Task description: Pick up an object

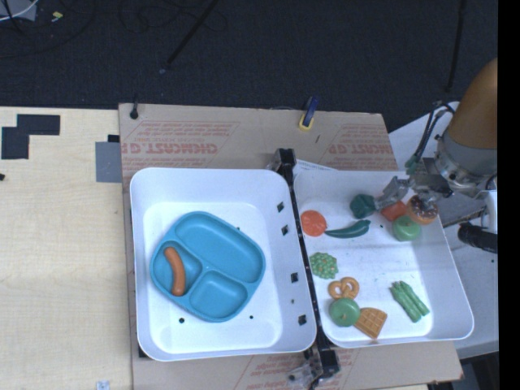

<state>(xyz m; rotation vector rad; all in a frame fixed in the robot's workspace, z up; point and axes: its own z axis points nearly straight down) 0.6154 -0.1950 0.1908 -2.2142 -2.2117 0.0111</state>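
My gripper [413,192] hangs over the far right corner of the right bin [455,291], reaching in from the right. Right below it lie a red piece [395,211], a brown ring-shaped piece [423,213] and a light green ball [406,230]. A dark green piece [362,205] sits just to its left. I cannot see whether the gripper touches any of them.
Also in the right bin: an orange-red slice [314,222], a green pepper [348,231], a bumpy green piece [323,264], a pretzel [344,287], a green apple [344,312], a waffle [370,322], green beans [409,299]. The left bin [154,193] holds a blue tray [223,258] with a sausage [175,270].
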